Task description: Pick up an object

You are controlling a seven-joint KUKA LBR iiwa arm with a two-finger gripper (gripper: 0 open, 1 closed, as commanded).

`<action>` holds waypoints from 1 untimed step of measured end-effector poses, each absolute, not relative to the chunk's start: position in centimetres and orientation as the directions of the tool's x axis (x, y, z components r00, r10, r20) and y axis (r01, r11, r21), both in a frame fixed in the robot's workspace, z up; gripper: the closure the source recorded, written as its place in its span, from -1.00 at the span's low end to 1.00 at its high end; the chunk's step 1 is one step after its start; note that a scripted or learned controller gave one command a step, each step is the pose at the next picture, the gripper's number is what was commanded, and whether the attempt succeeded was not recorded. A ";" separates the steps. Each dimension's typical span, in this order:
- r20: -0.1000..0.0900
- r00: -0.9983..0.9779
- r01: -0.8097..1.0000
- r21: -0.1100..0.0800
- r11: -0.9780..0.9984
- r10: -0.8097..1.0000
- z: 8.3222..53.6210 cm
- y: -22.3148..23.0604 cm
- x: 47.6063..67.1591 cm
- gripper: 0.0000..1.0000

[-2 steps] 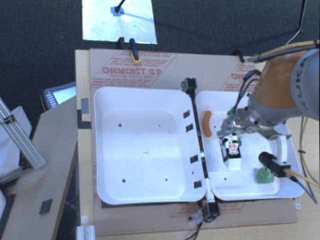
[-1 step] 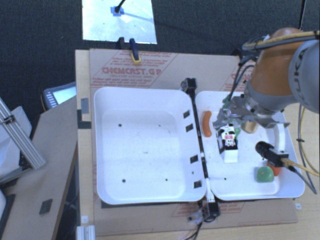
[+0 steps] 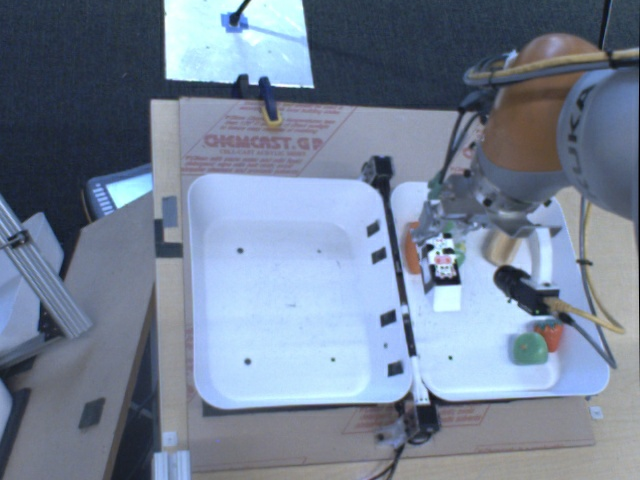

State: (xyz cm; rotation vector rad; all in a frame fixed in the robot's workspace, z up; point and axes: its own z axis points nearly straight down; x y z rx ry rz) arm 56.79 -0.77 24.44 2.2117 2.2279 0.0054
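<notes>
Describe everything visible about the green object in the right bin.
The green object is small, rounded and blocky, matte and soft-looking. It lies on the floor of the right bin, near the front right corner. A small orange-red object sits against its upper right side. The gripper is apart from it, further back.

The arm (image 3: 560,108) runs off the right edge; it hides part of the tan object (image 3: 503,245) beneath.
</notes>
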 end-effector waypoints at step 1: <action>0.002 -0.011 1.000 0.003 0.011 1.000 26.5 5.4 57.0 1.00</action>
